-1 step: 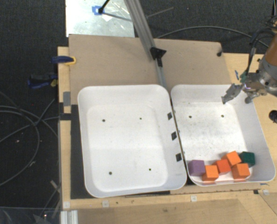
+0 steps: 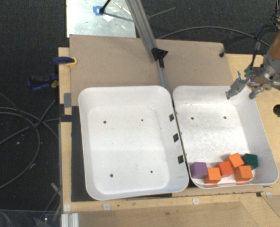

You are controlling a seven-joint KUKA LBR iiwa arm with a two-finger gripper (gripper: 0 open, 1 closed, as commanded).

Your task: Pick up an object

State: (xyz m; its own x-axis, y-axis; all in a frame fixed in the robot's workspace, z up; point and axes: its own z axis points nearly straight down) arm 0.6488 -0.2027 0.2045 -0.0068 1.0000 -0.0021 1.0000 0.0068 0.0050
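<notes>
Hanging over the upper right corner of the right bin (image 2: 253,112), the pincer (image 2: 243,88) has its two fingers spread apart with nothing between them. It sits well apart from the blocks, which are bunched along that bin's near wall. The purple block (image 2: 199,169) lies furthest left of the group, a small cube with softly rounded edges. Beside it are four orange blocks (all much the same shade): one (image 2: 214,174) just right of the purple, another (image 2: 225,167) touching it, a third (image 2: 236,160) higher up, and a fourth (image 2: 244,173) nearest the wall. A dark green block (image 2: 250,160) sits at the far right of the cluster. The left bin (image 2: 88,126) rests alongside on the worktop (image 2: 111,60).
</notes>
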